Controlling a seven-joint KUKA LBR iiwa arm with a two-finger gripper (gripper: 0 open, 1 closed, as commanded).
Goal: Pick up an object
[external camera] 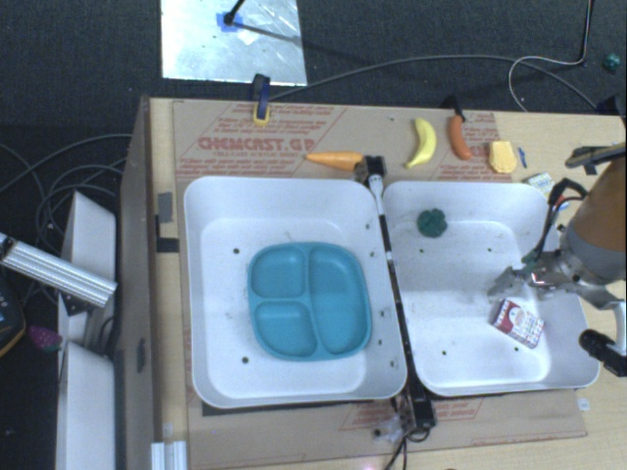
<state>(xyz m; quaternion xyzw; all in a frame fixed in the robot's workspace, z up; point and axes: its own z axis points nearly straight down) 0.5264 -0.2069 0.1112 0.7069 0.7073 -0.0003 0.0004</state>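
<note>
We see the gripper (526, 280) low in the right bin (460, 365), just above the red-white packet (516, 322); can't tell finger state.

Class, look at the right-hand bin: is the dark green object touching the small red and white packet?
Apart. The camera view shows the green object near the right bin's far wall and the packet toward the near right, with bare white floor between.
</note>
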